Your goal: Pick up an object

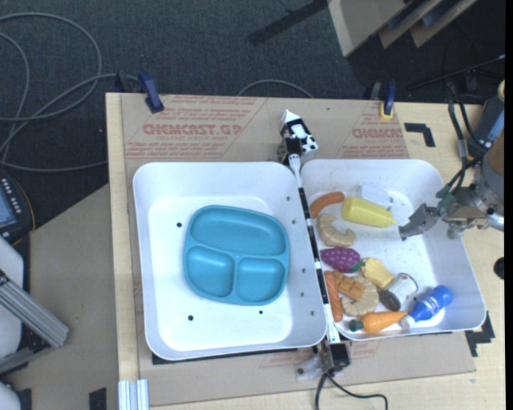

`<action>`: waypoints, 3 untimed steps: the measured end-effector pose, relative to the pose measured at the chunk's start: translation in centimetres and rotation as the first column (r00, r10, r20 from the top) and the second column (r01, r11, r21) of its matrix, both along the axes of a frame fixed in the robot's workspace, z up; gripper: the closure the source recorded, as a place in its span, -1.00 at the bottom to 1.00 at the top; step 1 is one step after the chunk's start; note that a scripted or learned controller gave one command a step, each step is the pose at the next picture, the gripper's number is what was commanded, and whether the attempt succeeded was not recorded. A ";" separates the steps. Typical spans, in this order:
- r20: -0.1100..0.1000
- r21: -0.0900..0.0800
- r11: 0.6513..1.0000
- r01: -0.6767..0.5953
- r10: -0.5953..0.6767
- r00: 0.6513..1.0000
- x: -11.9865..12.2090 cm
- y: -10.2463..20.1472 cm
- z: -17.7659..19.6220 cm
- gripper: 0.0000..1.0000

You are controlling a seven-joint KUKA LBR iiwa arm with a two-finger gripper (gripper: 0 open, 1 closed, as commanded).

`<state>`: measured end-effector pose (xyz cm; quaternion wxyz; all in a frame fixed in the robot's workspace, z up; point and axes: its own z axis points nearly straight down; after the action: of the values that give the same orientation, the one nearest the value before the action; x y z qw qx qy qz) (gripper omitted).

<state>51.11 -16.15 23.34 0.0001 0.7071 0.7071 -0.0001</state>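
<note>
One camera watches me from above the counter (240, 120), fixed, tilted down at a slant. It stands far enough back to take in both white bins (160, 192), the counter's edges and some dark floor beyond. My arm (489, 172) enters from its right.

The bench (240, 120) is a pale wooden board covered with brown protective paper printed in red lettering. Two blue clamps, one (149, 90) far left of the tool and one (388, 99) just behind it, pin the board's rear edge. Dark grey carpet (120, 40) lies beyond, crossed by looping cables (48, 48). A tan cabinet (417, 20) stands behind the tool. An aluminium rail (32, 308) slants at far left.
</note>
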 end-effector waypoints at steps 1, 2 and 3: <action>-0.010 0.005 1.000 -0.006 0.006 1.000 2.9 5.2 -9.7 -1.00; -0.009 0.001 1.000 0.008 -0.008 1.000 -3.4 -0.7 -15.2 -1.00; 0.005 -0.005 1.000 -0.006 0.006 1.000 0.5 6.9 -14.8 -1.00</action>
<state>51.56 -9.27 8.50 0.0037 0.7051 0.7091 0.0000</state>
